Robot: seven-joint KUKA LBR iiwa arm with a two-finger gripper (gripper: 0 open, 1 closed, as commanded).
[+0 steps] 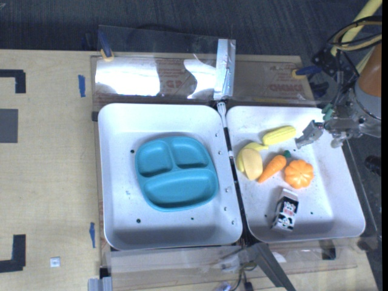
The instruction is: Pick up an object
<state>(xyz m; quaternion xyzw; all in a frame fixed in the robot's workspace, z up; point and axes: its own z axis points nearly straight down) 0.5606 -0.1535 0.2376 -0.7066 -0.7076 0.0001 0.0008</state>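
Note:
The right bin (339, 214) holds a yellow corn cob (277, 135), a pale yellow fruit (249, 161), an orange carrot (271, 168), a small orange pumpkin (299, 173) and a little cow-print carton (286, 213). My gripper (320, 138) hangs over the bin's upper right part, just right of the corn and above the pumpkin. It is open, its two fingers spread apart with nothing between them. One fingertip (304, 137) lies close to the corn's right end.
The left bin (115, 132) carries a blue divided plate (176, 171). A clear plastic sheet (163, 71) lies behind the bins. Yellow and black cables (348, 35) hang at the upper right by the arm.

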